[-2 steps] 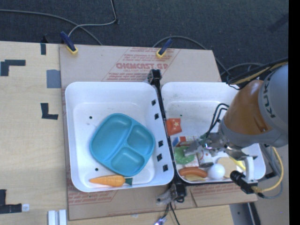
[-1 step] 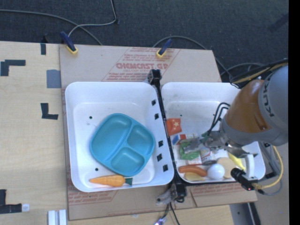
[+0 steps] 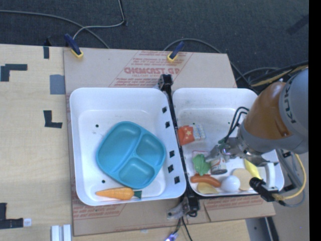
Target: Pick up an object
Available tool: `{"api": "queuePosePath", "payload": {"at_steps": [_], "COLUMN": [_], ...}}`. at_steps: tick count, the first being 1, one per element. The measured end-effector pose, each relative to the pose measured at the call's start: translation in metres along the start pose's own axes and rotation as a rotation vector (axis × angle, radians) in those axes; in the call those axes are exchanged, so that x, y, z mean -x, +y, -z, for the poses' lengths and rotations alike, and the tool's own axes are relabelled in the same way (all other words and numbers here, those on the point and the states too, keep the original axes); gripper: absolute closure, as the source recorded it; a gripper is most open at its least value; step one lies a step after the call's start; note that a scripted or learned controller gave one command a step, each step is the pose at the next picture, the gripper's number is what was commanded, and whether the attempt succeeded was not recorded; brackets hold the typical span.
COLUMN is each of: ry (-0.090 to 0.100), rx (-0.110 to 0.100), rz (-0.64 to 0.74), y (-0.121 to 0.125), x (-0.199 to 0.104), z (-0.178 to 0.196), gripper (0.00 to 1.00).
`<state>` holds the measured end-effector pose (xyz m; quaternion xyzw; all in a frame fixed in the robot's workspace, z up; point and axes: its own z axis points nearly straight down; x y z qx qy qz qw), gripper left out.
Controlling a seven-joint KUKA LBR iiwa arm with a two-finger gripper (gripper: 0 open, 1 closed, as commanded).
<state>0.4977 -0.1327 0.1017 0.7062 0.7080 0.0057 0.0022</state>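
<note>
The gripper (image 3: 219,156) hangs low in the right bin (image 3: 210,98), just beside a green toy (image 3: 200,163) among the play food; whether its grasp is closed cannot be told. A blue divided plate (image 3: 131,154) and a carrot (image 3: 115,194) lie in the left bin (image 3: 100,97).

I see even, bright light from overhead; the white bins (image 3: 120,97) glare a little along their rims. Shadows are soft, pooling under the blue tray (image 3: 131,154) toward its lower side. Small items right of that tray look blurred (the resolution is low). The floor above the bins stays dim.
</note>
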Motion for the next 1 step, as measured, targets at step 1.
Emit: {"api": "queuePosePath", "payload": {"at_steps": [1], "ry": [-0.004], "rx": [-0.012], "rz": [0.000], "y": [0.0190], "x": [-0.0879], "z": [0.0820], "gripper": [1.00]}}
